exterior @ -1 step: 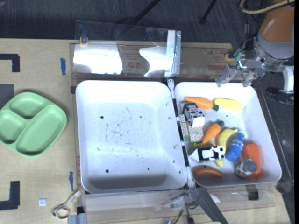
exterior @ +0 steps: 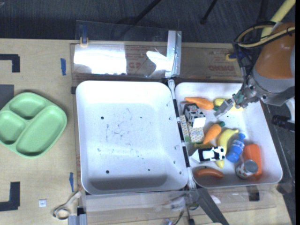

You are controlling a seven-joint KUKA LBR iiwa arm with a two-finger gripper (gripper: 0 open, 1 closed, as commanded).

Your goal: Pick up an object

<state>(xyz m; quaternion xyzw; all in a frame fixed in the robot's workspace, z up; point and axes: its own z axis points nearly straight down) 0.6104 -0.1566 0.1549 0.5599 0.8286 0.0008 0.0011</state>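
The right bin (exterior: 269, 125) holds a jumble of toy food. An orange carrot (exterior: 199, 102) lies at its back, beside a small yellow piece (exterior: 219, 101). A second carrot (exterior: 212, 131), a banana (exterior: 227, 138), a blue bottle (exterior: 236, 150), an orange-red bottle (exterior: 252, 156), a black-and-white cow toy (exterior: 213, 154) and a reddish sausage (exterior: 208, 173) fill the middle and front. My gripper (exterior: 227, 106) hangs over the back of this bin, just right of the yellow piece and above the banana. Nothing shows in its grasp.
The left bin (exterior: 124, 132) sits beside the right one, with a shared rim between them. A green divided plate (exterior: 30, 124) rests on the bench at far left. A clear plastic panel (exterior: 126, 55) stands behind the bins. Small boxes (exterior: 193, 123) lean against the right bin's left wall.
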